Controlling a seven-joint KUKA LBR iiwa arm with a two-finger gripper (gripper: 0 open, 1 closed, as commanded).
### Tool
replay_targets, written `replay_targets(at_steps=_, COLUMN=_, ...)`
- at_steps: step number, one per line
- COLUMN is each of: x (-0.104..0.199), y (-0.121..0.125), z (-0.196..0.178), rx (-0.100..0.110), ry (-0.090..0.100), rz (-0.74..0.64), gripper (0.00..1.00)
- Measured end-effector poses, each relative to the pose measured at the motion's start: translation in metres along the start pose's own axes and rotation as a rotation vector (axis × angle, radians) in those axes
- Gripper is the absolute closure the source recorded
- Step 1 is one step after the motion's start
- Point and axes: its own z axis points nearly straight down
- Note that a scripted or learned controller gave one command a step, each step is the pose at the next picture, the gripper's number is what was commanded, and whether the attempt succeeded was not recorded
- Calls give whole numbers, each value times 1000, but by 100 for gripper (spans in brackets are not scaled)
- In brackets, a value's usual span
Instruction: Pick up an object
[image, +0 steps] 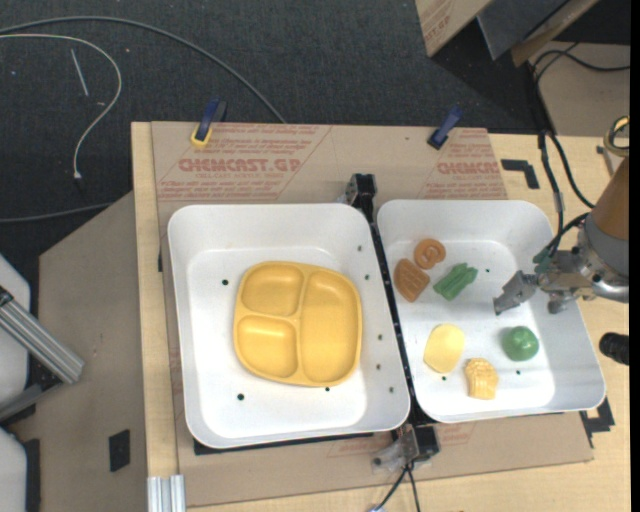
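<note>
Seen from above the bench, your arm (612, 225) reaches in from the right, its grey wrist bent low over the right bin (575, 385). The gripper (535, 295) hangs with two dark fingers (515, 293) spread apart, nothing between them, just above the bin's floor.

Directly below the gripper sits a round, glossy green object (519, 343), close to the fingers but apart from them. Further left in the same bin lie a ridged green piece (454, 281), a brown spiral-shaped piece (430, 253), a brown oblong piece (411, 280), a smooth pale-yellow lump (443, 348) and a knobbly yellow piece (481, 378).

The left bin (200, 300) holds a matte yellow plate (297, 322) with rounded corners, divided into three compartments. Both shallow white bins rest on a cardboard sheet (250, 165) clipped at its far edge.
</note>
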Motion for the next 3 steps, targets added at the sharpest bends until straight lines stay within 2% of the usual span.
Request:
replay_targets(at_steps=1, x=0, y=3, z=-7, rx=-14, ry=-3, rz=-4, gripper=0)
replay_targets(at_steps=2, x=4, y=-5, z=52, rx=-7, ry=-1, rz=-4, gripper=0)
replay_targets(at_steps=3, x=5, y=-5, z=97, rx=-10, ry=-2, rz=-3, gripper=0)
